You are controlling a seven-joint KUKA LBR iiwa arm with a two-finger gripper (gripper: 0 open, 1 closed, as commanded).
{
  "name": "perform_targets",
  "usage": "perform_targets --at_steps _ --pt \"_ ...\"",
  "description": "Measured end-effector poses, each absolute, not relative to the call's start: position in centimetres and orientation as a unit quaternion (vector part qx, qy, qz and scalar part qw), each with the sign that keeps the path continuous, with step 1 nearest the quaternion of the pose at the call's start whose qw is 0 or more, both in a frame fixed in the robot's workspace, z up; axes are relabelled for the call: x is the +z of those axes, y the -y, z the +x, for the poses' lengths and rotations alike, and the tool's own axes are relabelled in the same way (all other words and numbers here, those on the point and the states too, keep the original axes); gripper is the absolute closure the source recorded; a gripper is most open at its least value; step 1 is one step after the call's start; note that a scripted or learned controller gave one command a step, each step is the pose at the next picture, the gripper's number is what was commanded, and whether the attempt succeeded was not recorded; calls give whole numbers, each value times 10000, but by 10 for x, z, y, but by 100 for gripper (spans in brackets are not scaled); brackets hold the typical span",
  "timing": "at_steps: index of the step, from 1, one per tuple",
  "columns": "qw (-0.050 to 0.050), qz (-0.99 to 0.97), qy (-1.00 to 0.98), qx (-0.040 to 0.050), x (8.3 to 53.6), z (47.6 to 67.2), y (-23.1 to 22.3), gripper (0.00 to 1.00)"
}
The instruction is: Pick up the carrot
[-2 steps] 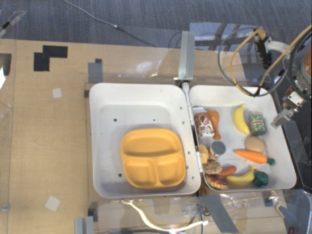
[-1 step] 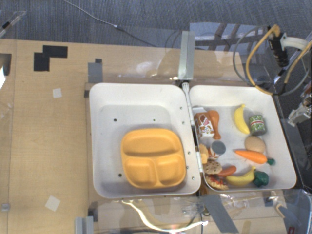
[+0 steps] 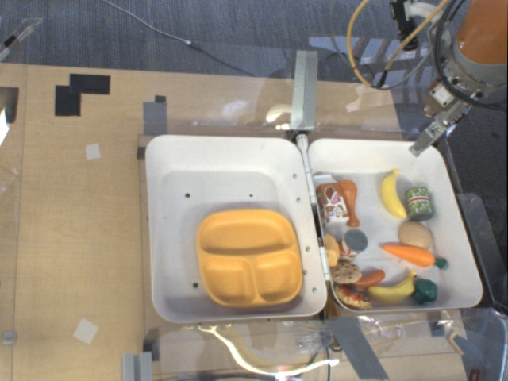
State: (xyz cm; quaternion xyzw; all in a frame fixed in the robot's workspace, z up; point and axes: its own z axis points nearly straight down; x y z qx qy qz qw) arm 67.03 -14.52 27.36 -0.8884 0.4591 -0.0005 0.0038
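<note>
Tabletop [image 3: 79, 236] with two bins | carrot [image 3: 409, 254] in right bin [image 3: 456, 213], lower right, long axis roughly left-right | tool [image 3: 432, 137] above bin's far right corner, carrot lies nearer camera | tool state: cannot tell.

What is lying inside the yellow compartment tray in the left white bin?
The yellow plastic three-compartment tray holds nothing visible; all three compartments show bare. It rests in the left white bin. What lies underneath it is covered.
</note>
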Motion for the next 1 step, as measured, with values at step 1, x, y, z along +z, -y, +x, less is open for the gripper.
perform_targets --at_steps 1 --pt "8 -9834 -1813 -30 244 660 190 100"
